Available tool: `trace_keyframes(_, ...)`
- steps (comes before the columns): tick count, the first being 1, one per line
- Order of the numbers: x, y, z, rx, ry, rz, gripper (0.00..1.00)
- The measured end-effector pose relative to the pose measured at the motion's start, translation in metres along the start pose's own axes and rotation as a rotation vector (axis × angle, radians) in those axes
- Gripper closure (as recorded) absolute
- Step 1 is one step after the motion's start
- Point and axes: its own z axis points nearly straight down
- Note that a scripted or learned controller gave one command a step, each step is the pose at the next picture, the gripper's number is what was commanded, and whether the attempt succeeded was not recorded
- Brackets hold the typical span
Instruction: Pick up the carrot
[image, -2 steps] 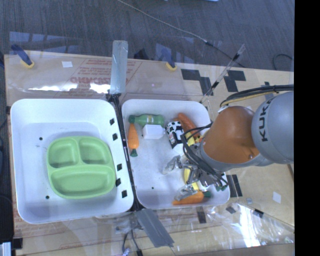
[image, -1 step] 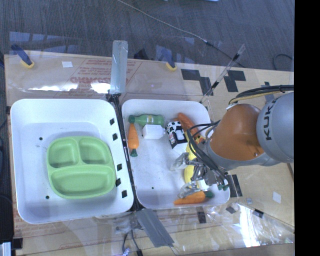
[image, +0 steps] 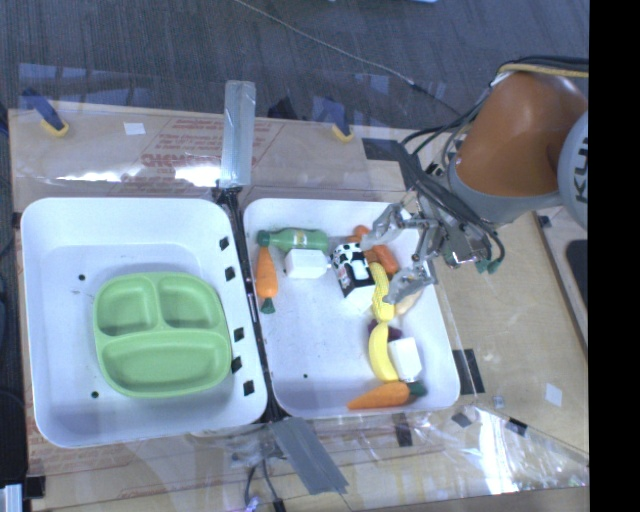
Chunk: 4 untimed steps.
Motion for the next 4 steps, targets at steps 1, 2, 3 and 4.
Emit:
trace_keyframes(1, 0.056, 0.011, 0.103, -0.013, 0.022, -0.153, 0.00)
trace_keyframes(2, 0.064, 0.011, 0.155, -0.015, 0.015, -0.585, 0.00)
trace_keyframes(3, 0.076, 0.011, 0.152, -0.008, 0.001, -0.616, 0.00)
trace_keyframes(4, 0.079, 0.027, 0.152, -0.009, -0.001, -0.920, 0.00)
